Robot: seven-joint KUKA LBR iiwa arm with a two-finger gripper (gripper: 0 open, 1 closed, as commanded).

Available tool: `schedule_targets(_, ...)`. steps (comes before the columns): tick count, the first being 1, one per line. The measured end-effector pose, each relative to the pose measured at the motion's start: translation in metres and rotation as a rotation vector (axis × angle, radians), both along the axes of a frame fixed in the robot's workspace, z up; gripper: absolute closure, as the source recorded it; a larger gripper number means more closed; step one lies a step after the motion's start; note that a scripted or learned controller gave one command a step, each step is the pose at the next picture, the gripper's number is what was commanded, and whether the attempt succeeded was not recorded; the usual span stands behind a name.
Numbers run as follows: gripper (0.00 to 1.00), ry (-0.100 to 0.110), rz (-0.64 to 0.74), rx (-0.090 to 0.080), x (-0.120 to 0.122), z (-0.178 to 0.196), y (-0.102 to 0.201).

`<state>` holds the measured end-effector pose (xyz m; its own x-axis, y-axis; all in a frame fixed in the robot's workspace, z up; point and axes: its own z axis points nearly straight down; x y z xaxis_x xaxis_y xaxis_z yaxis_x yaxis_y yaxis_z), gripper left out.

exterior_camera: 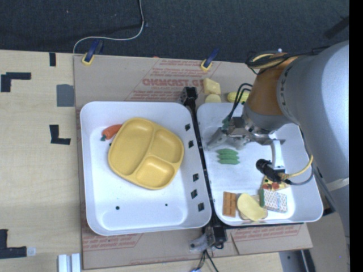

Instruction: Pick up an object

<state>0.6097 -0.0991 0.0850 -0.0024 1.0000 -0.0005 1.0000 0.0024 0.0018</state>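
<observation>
Camera view, fixed overhead, slanted. I see the arm [306,95] entering from the right, its orange band above the wrist, and the gripper [229,137] lowered over the right bin [306,211]. The jaws point toward the bin divider; whether they are spread or closed I cannot tell, and nothing is visibly held between them.

The nearest candidate is the green object [228,156]. It lies flat on the right bin's floor directly beneath the jaws, just beside their tips; contact cannot be confirmed.

Further below the jaws, along the bin's near edge, lie a brown wafer-like piece [229,203], a pale yellow round piece [250,207] touching it, and a patterned packet [276,200]. Above the jaws, at the bin's far rim, sit a pale yellow block [211,86] and rounded yellow items [213,99].

Left of the jaws, across the divider, the left bin [96,208] holds a yellow divided plate [146,152], with an orange carrot-like object [112,131] at the plate's far-left edge. Both bins rest on cardboard on the tabletop [34,169].
</observation>
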Motion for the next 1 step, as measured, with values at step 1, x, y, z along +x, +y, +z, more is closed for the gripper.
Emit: schedule_targets(1, 0.00, 0.000, -0.002, -0.002, -0.0286, 0.0006, 0.0017)
